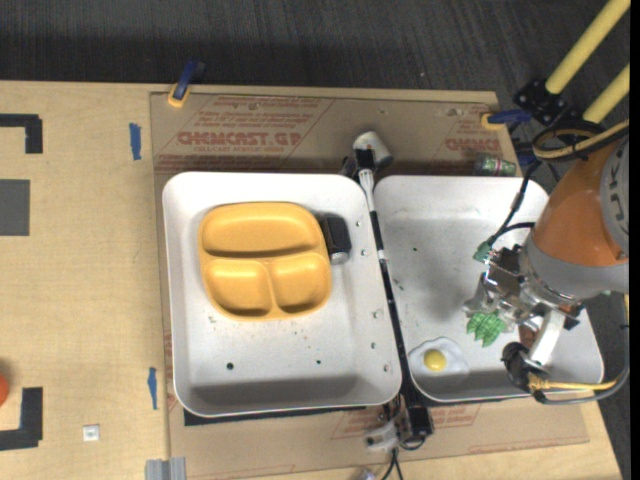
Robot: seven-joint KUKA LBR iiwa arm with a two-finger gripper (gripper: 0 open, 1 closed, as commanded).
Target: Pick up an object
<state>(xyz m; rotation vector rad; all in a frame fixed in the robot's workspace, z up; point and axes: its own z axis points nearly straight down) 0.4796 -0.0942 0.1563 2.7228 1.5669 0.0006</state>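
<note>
You are seeing the gripper [497, 311] hanging over the green toy [487, 325], which is lying just under its jaws; I cannot tell how open they are.

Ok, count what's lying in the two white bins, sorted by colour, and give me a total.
Yellow: 1, the tray, left bin
Black: 1, a small block touching the tray, left bin
White and yellow: 1, the toy egg, right bin
Green: 1, a leafy piece by the tool, right bin
Total: 4
</note>
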